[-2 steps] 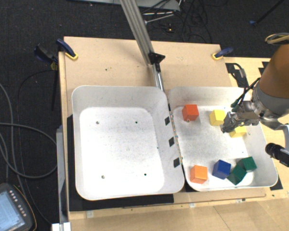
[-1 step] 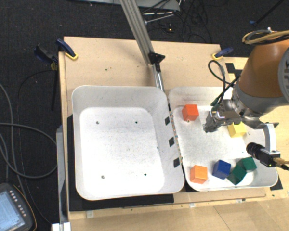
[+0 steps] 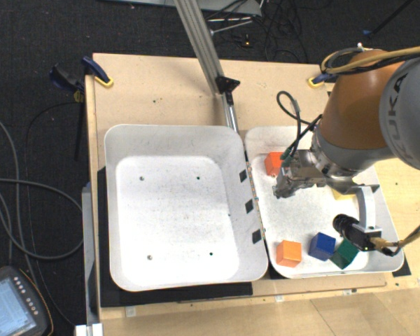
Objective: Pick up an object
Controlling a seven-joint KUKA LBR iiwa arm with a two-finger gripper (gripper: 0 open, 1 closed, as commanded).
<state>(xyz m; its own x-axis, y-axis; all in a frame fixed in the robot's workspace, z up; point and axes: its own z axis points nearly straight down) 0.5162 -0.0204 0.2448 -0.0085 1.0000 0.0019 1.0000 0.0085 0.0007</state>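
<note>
An orange block (image 3: 273, 164) lies in the right bin (image 3: 304, 270), touching the tool (image 3: 285, 185) on its upper left; whether its jaws are spread cannot be told. Another orange cube (image 3: 289, 253), blue cube (image 3: 322, 246) and green block (image 3: 346, 255) sit below it.

**Arm pose**

Grey arm (image 3: 399, 117) enters from the right; its orange band (image 3: 357, 100) sits above the wrist. The gripper (image 3: 283, 186) points down and leftward, low, its fingertips too indistinct to resolve.
</note>
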